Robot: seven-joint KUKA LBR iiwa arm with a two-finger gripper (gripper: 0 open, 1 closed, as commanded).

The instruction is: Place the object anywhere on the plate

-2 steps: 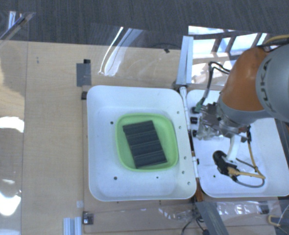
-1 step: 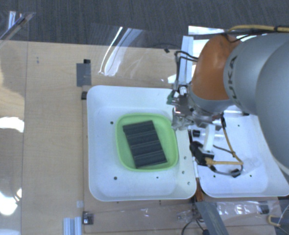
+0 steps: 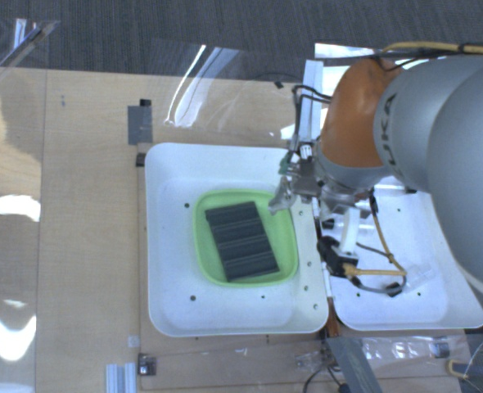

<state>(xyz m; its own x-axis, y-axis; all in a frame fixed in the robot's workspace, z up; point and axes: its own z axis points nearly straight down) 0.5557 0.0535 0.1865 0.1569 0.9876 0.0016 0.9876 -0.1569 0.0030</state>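
Note:
A green square plate (image 3: 284,252) lies in the left white bin (image 3: 168,244). On it rests a dark grey ribbed rectangular object (image 3: 241,241), lying flat and tilted slightly. My gripper (image 3: 281,200) hangs just past the plate's upper right corner, over the ridge between the two bins, apart from the dark object. The bulky grey arm with its orange band (image 3: 356,113) covers most of the wrist.
The right white bin (image 3: 413,301) sits partly under the arm. Cables (image 3: 372,273) loop from the wrist over it. A small black block (image 3: 140,124) stands on the wooden bench beyond the left bin. A clear plastic sheet reflects light at the left.

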